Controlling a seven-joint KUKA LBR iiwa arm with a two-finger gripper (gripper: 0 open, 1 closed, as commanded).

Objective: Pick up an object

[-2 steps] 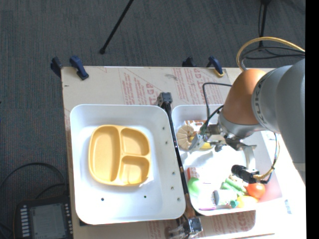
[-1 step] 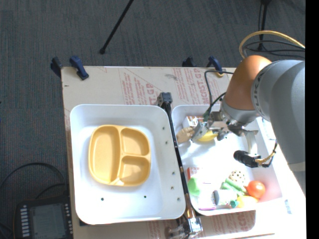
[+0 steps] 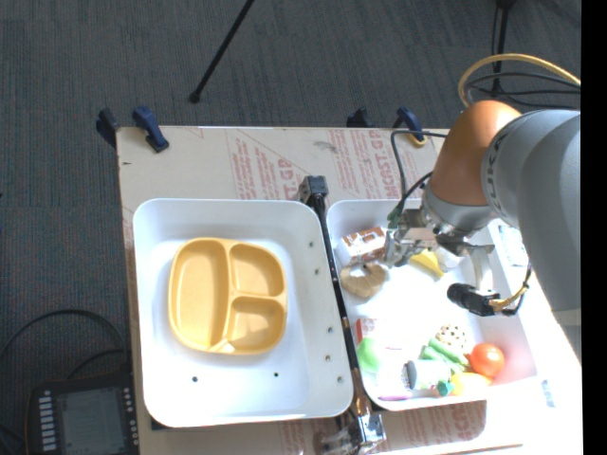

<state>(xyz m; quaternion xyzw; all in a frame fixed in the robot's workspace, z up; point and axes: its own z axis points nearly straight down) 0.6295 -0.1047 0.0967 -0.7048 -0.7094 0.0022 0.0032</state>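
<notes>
Floor, nearest me: a dark handheld unit with a screen point(image 3: 83, 417) lies on the grey carpet by the bench's near left corner.
Left bin point(image 3: 228, 391): it holds one yellow divided plate point(image 3: 228, 295), lying flat with three compartments.
Right bin point(image 3: 410, 301), near end: here I see most of the loose objects. An orange-red ball point(image 3: 487, 358) sits in the near right corner, and a small yellow piece point(image 3: 470, 383) is just in front of it. A pale bottle-like item point(image 3: 427, 375) lies on its side, with green pieces point(image 3: 442, 351) just behind it. A spotted cream lump point(image 3: 452, 335) lies just behind those. Against the left wall are a green blob point(image 3: 366, 354) and a small red-and-white packet point(image 3: 365, 328).
Right bin, far end: a brown lump point(image 3: 363, 279) lies near the left wall. A red-and-white wrapper point(image 3: 362, 243) is just behind it, and a yellow wedge point(image 3: 427, 263) is to their right.
Gripper point(image 3: 402, 246): it is low over the far end, between the wrapper and the yellow wedge and just beside the brown lump. I cannot tell whether it is released or clenched, and I see no object in its grasp.
Arm point(image 3: 541, 207): it comes in from the right, its orange band point(image 3: 474, 150) above the bin's far end.
Bench point(image 3: 247, 164), far edge: blue clamps point(image 3: 149, 127) grip the board.
Beyond: a thin stand leg point(image 3: 228, 41) crosses the carpet.
</notes>
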